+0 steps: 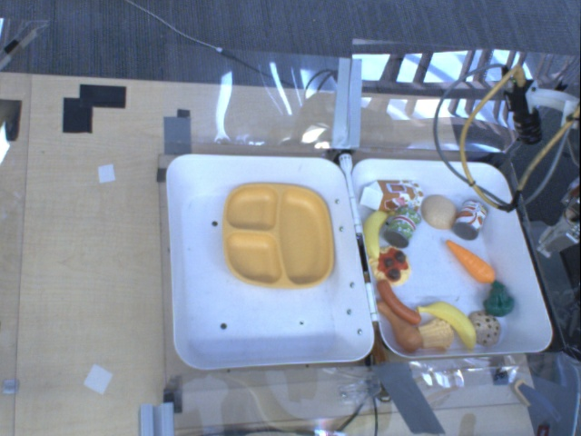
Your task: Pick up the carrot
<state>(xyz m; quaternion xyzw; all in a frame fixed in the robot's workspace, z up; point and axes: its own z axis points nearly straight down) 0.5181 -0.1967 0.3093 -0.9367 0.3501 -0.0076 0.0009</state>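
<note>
The carrot [470, 261] lies flat in the right bin [536, 330], out in a bare patch. A can [469, 218] is near its thin end and the broccoli [497, 300] sits just past its fat end. It looks like a small toy, so it is likely light, hard and a bit slippery. The best spot to pinch is likely the middle, across its short way, where nothing crowds it. The yellow plate [277, 234] rests in the left bin [195, 271].
</note>
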